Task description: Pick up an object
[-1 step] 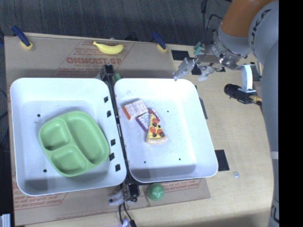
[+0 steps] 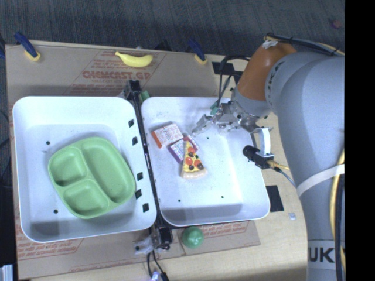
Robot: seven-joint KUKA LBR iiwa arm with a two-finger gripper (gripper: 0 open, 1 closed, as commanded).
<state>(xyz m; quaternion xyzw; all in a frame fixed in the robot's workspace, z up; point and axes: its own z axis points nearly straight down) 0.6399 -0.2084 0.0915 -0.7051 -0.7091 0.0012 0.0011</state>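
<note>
Your gripper (image 2: 202, 123) hangs low over the right bin (image 2: 234, 206), near its far wall, fingers spread and nothing between them. Just to its left and nearer you lie three flat pieces in a cluster: an orange-and-white card (image 2: 167, 134), a purple box (image 2: 177, 148) and a pizza slice (image 2: 191, 161), the slice's long axis running toward the bin's near edge. A smooth green divided plate (image 2: 91, 176) sits in the left bin (image 2: 35, 230).
</note>
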